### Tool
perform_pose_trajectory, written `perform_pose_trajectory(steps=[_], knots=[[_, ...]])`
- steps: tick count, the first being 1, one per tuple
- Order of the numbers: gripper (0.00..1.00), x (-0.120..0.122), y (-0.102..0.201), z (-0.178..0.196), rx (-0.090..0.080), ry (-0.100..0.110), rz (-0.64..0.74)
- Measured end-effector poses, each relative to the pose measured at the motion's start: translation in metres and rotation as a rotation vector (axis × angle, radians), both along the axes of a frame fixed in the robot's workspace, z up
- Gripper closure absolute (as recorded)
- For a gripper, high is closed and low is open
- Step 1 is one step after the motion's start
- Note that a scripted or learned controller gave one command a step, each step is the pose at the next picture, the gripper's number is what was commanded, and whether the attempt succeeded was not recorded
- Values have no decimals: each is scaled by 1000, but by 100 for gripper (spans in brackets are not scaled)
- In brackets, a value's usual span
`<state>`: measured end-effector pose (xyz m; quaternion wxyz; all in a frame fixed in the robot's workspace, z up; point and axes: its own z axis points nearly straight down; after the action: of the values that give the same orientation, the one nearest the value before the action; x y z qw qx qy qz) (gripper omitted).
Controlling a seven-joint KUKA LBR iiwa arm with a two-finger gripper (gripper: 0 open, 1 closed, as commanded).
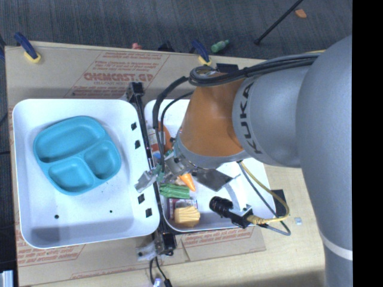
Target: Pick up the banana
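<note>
Banana (187,216): taken to be the pale yellow piece low in the right bin (206,226), close to that bin's front wall and near the divider shared with the left bin (36,220). The identification is tentative, since its outline is blurred and a reddish packet (172,206) lies just beside it. Green piece (175,191) and orange piece (188,182) lie just behind it, crowded toward the same corner. This is likely because a shallow bin lets loose items slide together against the walls. Arm (215,124) reaches in from the right and covers most of the right bin. Pincer (157,174) sits low by the divider, next to the green and orange pieces and apart from the yellow one. Cannot tell how far the pincer is open, nor whether it has hold of anything, as the wrist above masks it. Judgement: grasp not yet made. Room: the yellow piece is hemmed by the front wall on one side and its neighbours on the other, so the freest approach looks to be straight down. Side sweeps risk catching the divider or the rim. Left bin holds a blue divided plate (76,153), well apart from the work, with bare floor around it. Bench (60,58) carries both bins side by side.
</note>
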<state>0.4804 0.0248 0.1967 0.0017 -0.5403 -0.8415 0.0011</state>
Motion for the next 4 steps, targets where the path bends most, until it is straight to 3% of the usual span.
perform_pose_trajectory(steps=[1, 2, 3, 4], knots=[[0, -4, -99, -5, -1, -1, -198], [0, 1, -8, -5, 0, -1, -216], [0, 8, -160, -20, -2, -2, -127], [0, -5, -121, -72, 0, 2, -613]])
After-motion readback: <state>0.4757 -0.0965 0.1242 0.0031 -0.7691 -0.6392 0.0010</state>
